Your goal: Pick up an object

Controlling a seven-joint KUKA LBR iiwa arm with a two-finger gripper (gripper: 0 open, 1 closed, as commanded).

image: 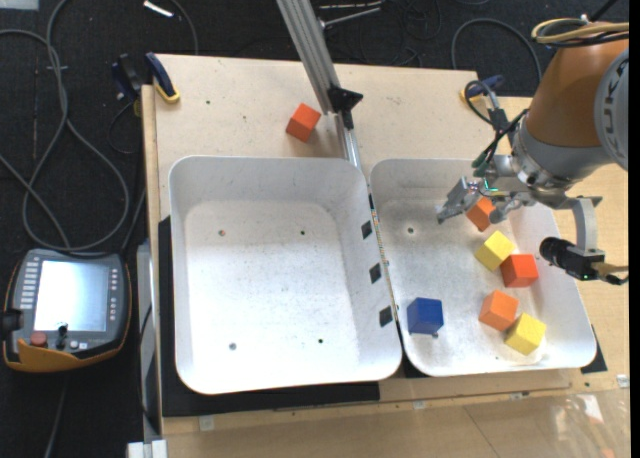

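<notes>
Pincer (478, 204) lowered into the right bin (420, 182), over its far half, my grey-and-orange arm (580, 96) reaching in from the right. Between my fingers sits a small orange cube (481, 213), and they appear closed against it, though I judge the hold unproven until the cube clears the floor. Nearer in the same bin lie a yellow cube (492, 249) touching a red-orange cube (519, 269), then an orange cube (498, 310) touching another yellow cube (526, 333) by the near right corner, with a blue cube (425, 315) apart near the left wall. The cluster sits just beside my fingers on the near side, so I would lift straight up rather than sweep sideways. Open floor lies to the left within the bin. The left bin (190, 246) offers wide room beyond the shared rim. One orange block (302, 122) rests on the tabletop (230, 96) beyond the bins, beside a slanting metal rail (305, 36).
</notes>
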